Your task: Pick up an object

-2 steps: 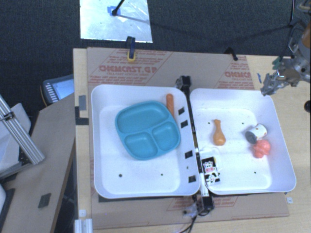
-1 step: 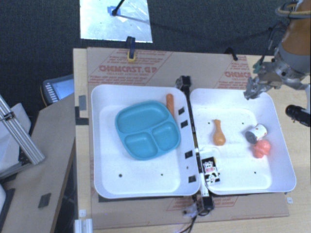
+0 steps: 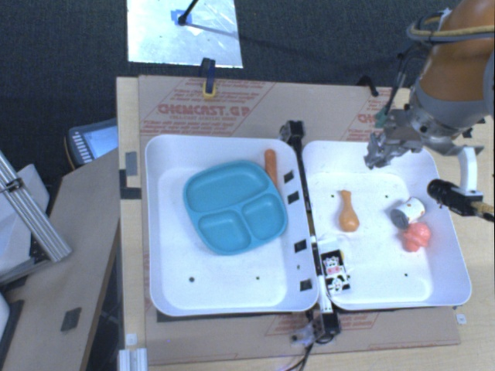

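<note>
Lower centre of frame: small black-and-white box (image 3: 334, 270) is lying at the near inner corner of the R bin (image 3: 433, 288), just beside the divider btwn bins.

R side, mid-frame: pink lumpy obj (image 3: 415, 236) is sitting in the R bin, w/ a small grey-and-white obj (image 3: 406, 211) just above it, nearly touching. Orange drumstick-shaped toy (image 3: 347, 211) is lying centre-left of the same bin, well apart from both.

L bin (image 3: 166, 284): blue 3-compartment tray (image 3: 234, 206) is resting tilted at mid-frame; thin orange stick (image 3: 271, 165) is lying along its upper R edge, touching or nearly so.

Upper R: arm w/ orange band is reaching in; gripper (image 3: 379, 154) is hanging over the far edge of the R bin, apart from all objs there. Nothing is showing btwn its fingers; open/closed state — cannot tell at this res.

Upper L, far: silver sheet (image 3: 186, 23) is lying beyond the cardboard.
</note>
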Controlling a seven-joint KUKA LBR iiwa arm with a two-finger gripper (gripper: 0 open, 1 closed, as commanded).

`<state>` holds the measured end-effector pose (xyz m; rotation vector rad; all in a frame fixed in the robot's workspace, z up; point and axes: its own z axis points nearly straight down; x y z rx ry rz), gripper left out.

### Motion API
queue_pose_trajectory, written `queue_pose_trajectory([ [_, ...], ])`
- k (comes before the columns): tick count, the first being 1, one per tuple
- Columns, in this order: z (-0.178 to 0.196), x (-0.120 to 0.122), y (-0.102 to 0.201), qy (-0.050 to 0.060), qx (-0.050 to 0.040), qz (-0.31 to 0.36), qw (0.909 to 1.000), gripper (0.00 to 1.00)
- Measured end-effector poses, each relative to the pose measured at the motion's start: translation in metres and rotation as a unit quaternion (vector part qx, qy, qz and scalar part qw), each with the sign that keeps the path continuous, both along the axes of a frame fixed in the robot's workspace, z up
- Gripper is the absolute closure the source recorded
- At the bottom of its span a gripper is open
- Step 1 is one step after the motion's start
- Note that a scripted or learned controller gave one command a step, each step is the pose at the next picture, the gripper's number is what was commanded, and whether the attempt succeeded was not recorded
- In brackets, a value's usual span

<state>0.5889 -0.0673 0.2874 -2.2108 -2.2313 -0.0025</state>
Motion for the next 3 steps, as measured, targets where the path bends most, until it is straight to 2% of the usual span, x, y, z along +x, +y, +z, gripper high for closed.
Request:
queue_pose_trajectory([
  [1, -0.010, -0.003, 0.055, 0.000, 0.0003, 0.000, 1.0000, 1.00],
  [2, -0.017, -0.021, 0.113, 0.000, 0.0005, 0.001, 1.0000, 1.00],
  [3, -0.040, -0.030, 0.156, 0.001, 0.0001, 0.000, 1.0000, 1.00],
])
